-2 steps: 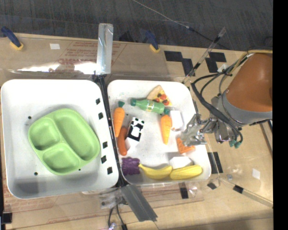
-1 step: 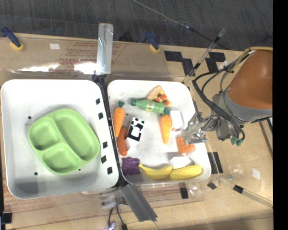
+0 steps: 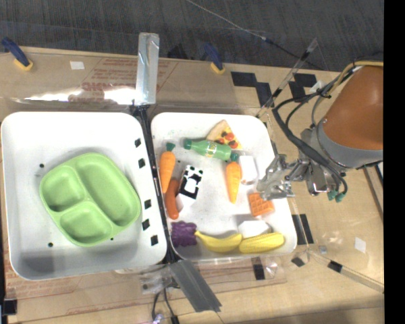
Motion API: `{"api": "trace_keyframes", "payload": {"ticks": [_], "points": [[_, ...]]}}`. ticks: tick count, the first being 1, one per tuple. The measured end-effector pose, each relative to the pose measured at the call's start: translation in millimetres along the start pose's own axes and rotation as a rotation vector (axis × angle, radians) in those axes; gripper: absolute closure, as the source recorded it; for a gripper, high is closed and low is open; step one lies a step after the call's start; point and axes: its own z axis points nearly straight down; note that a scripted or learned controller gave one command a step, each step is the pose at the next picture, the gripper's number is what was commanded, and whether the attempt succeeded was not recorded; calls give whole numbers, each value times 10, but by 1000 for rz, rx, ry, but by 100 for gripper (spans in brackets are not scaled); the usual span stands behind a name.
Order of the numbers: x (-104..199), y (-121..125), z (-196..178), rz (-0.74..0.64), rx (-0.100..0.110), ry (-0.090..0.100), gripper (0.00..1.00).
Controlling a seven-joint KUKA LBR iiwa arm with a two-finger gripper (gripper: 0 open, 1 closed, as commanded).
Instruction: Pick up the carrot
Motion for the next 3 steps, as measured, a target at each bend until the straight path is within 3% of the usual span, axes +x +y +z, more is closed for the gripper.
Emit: {"api": "trace_keyframes", "payload": {"ticks": [1, 2, 3], "points": [[-16, 12, -105, -7, 1, -3, 100], [106, -86, -1249, -180, 0, 2, 100], [-415, -37, -1243, -517, -5, 7, 100]]}}
